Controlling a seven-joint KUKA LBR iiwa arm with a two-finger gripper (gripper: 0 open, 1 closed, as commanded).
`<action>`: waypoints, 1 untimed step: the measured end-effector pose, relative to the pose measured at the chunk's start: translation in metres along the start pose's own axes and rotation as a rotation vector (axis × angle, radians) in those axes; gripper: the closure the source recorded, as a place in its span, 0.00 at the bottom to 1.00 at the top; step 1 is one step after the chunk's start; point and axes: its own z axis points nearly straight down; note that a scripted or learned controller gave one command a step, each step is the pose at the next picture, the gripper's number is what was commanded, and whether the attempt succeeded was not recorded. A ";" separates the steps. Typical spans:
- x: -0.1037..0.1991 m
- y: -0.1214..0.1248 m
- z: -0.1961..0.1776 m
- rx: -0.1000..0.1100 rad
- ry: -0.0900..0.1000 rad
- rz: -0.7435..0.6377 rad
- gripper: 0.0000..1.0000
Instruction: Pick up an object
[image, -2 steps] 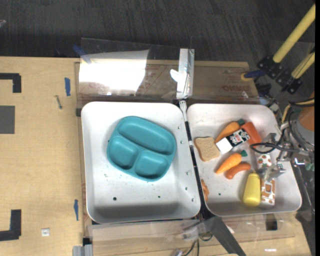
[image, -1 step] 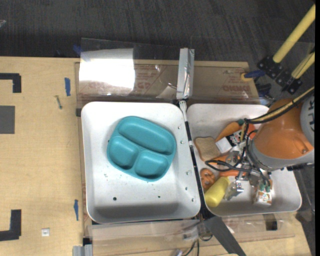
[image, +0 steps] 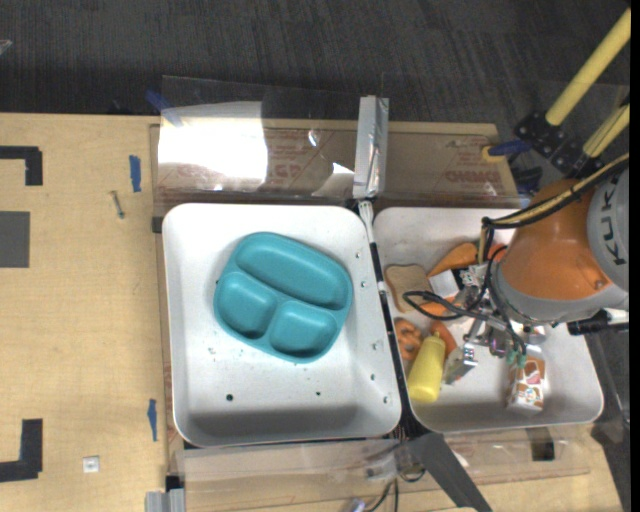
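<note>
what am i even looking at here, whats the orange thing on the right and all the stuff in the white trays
This is one picture from a camera fixed above a workbench, looking down at a slant. The orange and grey shape is a robot arm reaching in from the right; its job is to pick up an object. At its tip is a two-finger gripper, low over the right bin, among wires. Whether it grips anything cannot be told from here.

Two shallow white bins sit side by side. The left bin holds a teal divided plate. The right one holds a clutter of small things: a yellow bottle, an orange item beside it, a small printed packet, and a tan piece near the divider.
</note>
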 end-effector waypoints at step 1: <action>0.016 0.000 -0.001 0.002 -0.009 0.064 0.00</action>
